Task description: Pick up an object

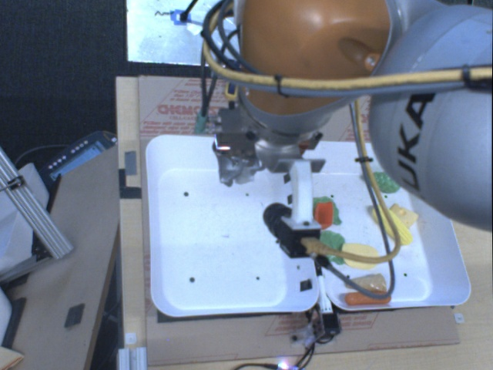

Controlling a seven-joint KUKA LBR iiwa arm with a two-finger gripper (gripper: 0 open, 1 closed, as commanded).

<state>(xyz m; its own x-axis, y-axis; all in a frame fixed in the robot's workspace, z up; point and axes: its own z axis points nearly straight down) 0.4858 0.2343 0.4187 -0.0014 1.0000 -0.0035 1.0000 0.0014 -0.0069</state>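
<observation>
Our gripper (233,163) hangs low over the left bin (200,237), up and to the left of the red block (325,213). We cannot tell if it is open or closed, and we see nothing in it. We think the pick is not yet done. A green piece (333,241) lies just below the red block. Next we should move over to the red block, then go down.

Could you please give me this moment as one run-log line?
gripper: over left white shallow bin | grasp: cannot tell | right white shallow bin: small red block, orange stick, tan lump
</observation>
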